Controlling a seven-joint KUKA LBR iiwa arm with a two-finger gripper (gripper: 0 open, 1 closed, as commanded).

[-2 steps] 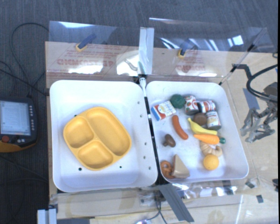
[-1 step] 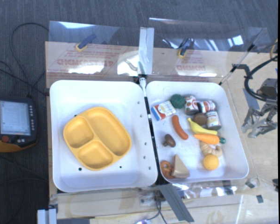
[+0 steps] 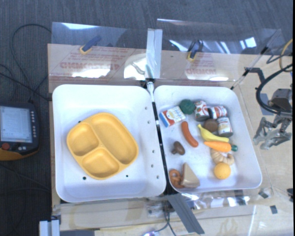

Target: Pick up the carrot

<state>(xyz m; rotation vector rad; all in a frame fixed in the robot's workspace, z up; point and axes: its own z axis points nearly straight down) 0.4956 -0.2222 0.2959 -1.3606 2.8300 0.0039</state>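
Nearest to us, at six o'clock of the right bin (image 3: 246, 132), lie a pretzel (image 3: 175, 176) and a wedge (image 3: 189, 177), then an orange ball (image 3: 221, 171). Above it, towards three o'clock, lies the carrot (image 3: 218, 145), touching the banana (image 3: 206, 133). We judge it light, stiff and smooth, so we would grip across its thick middle. The gripper (image 3: 270, 134) waits outside the bin at three o'clock, and its state we cannot tell.

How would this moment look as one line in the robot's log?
task: pick carrot | carrot: in right bin, untouched | gripper: outside bin, right | tray: left bin
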